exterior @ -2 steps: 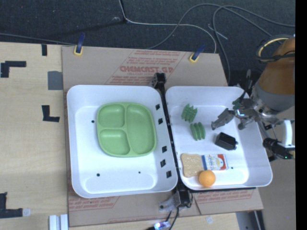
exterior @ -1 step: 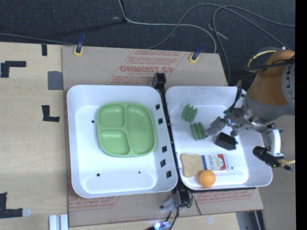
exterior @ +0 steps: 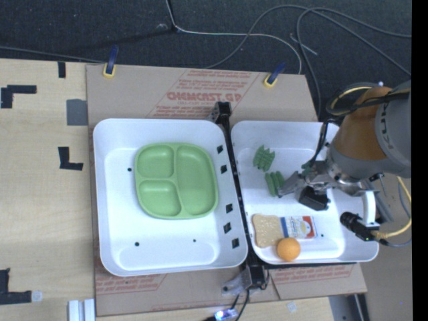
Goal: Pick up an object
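My gripper (exterior: 302, 190) hangs low over the middle of the right bin (exterior: 334, 139), open, with nothing between its fingers. One grey finger (exterior: 290, 183) reaches left, close beside a small dark green piece (exterior: 273, 182). Just above that lies a second green ridged piece (exterior: 263, 157). Near the bin's front lie a tan slice of bread (exterior: 266, 229), a small white carton with blue and red print (exterior: 298, 227) and an orange ball (exterior: 288, 249). The gripper stands apart from those three.
The left bin (exterior: 110, 179) holds a light green divided plate (exterior: 176, 180). A black divider (exterior: 227, 172) runs between the bins. The arm's orange band (exterior: 358, 129) and grey body cover the right bin's right side. Cables trail across the dark floor behind.
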Robot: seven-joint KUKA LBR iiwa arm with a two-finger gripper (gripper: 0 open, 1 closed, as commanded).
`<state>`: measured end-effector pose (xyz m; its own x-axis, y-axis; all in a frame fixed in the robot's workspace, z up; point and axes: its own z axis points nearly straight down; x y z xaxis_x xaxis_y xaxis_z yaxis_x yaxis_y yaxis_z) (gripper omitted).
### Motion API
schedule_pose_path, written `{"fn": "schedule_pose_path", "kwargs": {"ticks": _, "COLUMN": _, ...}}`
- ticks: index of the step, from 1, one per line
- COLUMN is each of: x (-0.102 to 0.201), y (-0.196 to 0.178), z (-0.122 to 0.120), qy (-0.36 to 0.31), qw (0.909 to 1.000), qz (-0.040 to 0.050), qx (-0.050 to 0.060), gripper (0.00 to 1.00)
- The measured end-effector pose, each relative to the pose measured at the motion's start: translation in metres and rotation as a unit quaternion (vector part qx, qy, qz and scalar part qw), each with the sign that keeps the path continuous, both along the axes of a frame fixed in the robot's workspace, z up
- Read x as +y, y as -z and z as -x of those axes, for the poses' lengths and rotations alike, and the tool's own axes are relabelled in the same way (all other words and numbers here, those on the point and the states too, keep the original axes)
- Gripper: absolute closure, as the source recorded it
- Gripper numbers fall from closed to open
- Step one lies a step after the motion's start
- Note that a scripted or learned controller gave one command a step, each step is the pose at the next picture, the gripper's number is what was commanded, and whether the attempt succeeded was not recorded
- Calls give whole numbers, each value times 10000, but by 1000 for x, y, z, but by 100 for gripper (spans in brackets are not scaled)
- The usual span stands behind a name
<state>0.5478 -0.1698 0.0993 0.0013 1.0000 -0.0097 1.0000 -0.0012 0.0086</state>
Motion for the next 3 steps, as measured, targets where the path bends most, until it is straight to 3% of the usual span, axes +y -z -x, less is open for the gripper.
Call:
{"fn": "schedule_pose_path", "kwargs": {"ticks": 1, "x": -1, "y": -17, "z": -3, "qy": 2, "qw": 10000, "qz": 10, "qx": -40, "gripper": 100}}
{"fn": "schedule_pose_path", "kwargs": {"ticks": 2, "x": -4, "y": -77, "z": -11, "qy": -12, "qw": 10000, "qz": -41, "qx": 21, "gripper": 100}}
{"fn": "schedule_pose_path", "kwargs": {"ticks": 3, "x": -10, "y": -138, "z": -16, "qy": -14, "qw": 10000, "qz": -37, "qx": 14, "gripper": 100}}
